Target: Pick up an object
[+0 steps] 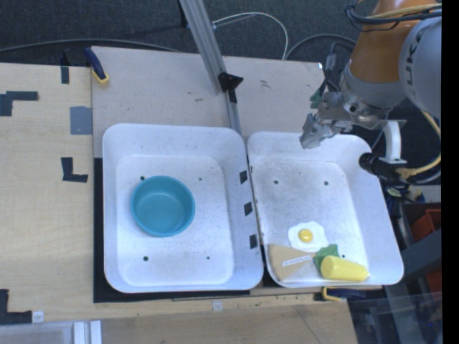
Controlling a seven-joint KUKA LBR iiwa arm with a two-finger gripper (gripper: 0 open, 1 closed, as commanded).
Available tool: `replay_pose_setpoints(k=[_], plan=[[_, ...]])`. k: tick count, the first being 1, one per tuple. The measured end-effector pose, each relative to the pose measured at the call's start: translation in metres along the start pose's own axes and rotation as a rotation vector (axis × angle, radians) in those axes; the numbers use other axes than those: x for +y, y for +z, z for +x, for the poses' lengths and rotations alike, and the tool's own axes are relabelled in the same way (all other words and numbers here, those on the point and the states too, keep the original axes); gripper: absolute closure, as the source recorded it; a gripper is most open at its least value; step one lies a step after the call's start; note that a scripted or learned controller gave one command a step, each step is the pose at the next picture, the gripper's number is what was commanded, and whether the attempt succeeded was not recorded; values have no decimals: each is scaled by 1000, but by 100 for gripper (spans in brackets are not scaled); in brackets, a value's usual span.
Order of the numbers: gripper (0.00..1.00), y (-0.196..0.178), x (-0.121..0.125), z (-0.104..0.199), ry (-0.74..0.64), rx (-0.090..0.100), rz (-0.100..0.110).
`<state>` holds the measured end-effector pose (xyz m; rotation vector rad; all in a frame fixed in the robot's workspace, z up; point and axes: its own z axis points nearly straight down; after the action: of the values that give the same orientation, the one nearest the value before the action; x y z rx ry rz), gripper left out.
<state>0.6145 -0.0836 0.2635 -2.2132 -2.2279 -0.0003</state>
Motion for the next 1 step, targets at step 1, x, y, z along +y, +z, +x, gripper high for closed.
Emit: replay_pose_setpoints(k=[1], plan=[[100,-1,-2,54,0,0,1]])
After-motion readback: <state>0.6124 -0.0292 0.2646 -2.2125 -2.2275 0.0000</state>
